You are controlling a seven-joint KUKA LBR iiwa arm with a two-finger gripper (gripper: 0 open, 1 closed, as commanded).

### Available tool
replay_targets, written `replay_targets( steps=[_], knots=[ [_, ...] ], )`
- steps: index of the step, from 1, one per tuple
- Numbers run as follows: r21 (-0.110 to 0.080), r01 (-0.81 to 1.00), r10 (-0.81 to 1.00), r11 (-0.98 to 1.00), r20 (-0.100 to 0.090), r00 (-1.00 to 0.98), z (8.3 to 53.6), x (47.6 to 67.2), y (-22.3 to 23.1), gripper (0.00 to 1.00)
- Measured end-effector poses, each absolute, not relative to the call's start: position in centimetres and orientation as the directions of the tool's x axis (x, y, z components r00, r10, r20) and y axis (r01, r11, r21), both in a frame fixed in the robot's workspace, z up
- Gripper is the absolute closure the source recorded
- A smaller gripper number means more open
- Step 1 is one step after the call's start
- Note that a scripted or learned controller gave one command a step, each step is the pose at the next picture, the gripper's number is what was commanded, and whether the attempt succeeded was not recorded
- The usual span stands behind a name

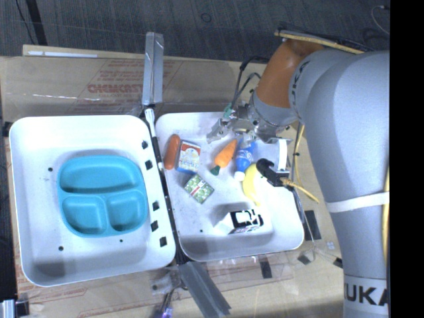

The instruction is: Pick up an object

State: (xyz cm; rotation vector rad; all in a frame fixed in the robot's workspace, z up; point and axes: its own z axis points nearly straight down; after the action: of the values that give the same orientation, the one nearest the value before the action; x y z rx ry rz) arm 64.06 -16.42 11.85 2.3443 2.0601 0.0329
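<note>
Camera view looks down on two white bins side by side on the bench (73,85), and the things to pick from all lie in the right bin (199,244). Along its left wall lies an orange-red sausage (171,151), lengthwise and slightly tilted, with a small white carton (189,156) bearing red and blue print just beside it. Near the middle, an orange carrot (226,154) points its dark green end down and to the left, and a blue bottle (244,158) with a white cap lies close on its right. A yellow banana (251,185) curves just below the bottle, toward the bin's right wall. A green and white packet (198,188) sits flat below the carton, apart from the rest. A black and white object (245,220) rests near the front wall; its shape is hard to make out. The end effector (232,128) hangs over the far part of the right bin, just above the carrot and the bottle; whether it is apart or together cannot be told, and nothing can be seen held in it. The left bin (26,177) carries a blue divided tray (103,192).
</note>
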Motion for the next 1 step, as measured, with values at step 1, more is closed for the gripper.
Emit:
replay_targets(
  steps=[1],
  knots=[
    [0.01,0.983,0.983,-0.183,0.01,0.183,9.97,61.24,-17.25,0.0]
  ],
)
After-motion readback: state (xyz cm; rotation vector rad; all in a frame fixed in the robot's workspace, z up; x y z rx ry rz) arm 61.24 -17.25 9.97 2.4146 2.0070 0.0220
